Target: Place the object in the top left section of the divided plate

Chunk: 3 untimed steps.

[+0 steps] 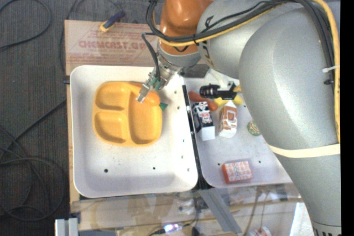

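Observation:
A yellow divided plate lies in the left white bin, with two small sections on its left and one large section on its right. My gripper hangs over the plate's upper right edge, near the top of the large section. Right beside it, at the plate's rim, is an orange object with a green tip, partly hidden by the gripper. Whether the gripper holds it cannot be made out. The top left section has nothing in it.
The right bin holds a black and yellow bottle, a small carton, a black and white box, a red packet and a small round item. The arm's bulk covers the right side. A cardboard sheet lies behind the left bin.

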Available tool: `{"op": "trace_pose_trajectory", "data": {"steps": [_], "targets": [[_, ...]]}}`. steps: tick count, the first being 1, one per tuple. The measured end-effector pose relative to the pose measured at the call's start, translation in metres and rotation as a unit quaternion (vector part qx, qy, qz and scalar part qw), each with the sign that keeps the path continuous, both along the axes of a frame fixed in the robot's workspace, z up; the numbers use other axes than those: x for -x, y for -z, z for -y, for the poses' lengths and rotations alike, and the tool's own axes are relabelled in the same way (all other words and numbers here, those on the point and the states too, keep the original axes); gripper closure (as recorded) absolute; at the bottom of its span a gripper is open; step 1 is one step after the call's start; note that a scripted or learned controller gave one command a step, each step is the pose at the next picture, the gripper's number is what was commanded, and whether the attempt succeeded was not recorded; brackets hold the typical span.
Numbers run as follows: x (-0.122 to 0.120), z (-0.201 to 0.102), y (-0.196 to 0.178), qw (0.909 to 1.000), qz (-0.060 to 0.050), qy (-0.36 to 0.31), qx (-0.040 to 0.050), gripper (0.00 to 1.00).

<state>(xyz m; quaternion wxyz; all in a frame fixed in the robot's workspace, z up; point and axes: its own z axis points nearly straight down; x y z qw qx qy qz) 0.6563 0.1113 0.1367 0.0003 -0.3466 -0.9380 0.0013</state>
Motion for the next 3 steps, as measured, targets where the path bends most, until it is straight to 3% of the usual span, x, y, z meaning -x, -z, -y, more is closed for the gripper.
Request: {"op": "trace_pose_trajectory", "data": {"steps": [1, 2, 3], "targets": [[0.033, 0.006, -0.099, 0.997, 0.001, 0.077, -0.0004, 1.0], [0.024, -0.064, -0.097, 0.9988, 0.001, 0.049, -0.0002, 1.0], [-0.008, 0.007, -0.028, 0.997, 0.0, 0.078, 0.0006, 1.0]]}}
